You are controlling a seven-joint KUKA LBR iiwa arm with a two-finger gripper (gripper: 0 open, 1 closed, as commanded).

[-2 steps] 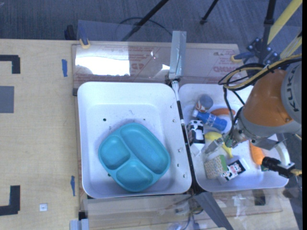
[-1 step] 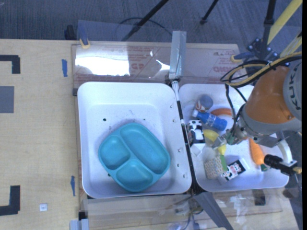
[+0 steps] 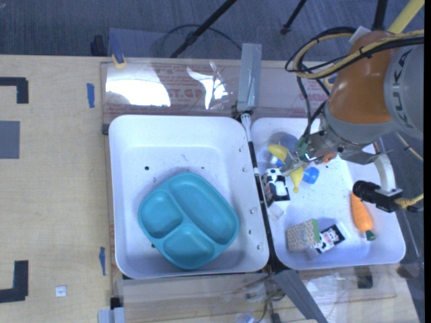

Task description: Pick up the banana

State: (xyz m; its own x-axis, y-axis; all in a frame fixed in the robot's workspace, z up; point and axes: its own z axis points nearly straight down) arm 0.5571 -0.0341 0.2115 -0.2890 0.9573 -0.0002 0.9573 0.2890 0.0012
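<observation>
Banana (image 3: 278, 153) lying in the right bin (image 3: 387, 247), near that bin's left wall and toward its far edge, just beside a blue cap (image 3: 310, 175) and above a black-and-white toy (image 3: 276, 184). Gripper (image 3: 304, 155) low over the same spot, immediately right of the yellow fruit, apparently touching or nearly so. Long axis running slantwise, far-left to near-right. Jaw state impossible to tell under the wrist. Carrot (image 3: 362, 214) well apart, by the right wall.

Banana (image 3: 279, 154): yellow, small, lying in the right bin (image 3: 377, 251) toward its 10 o'clock corner, partly hidden.
</observation>
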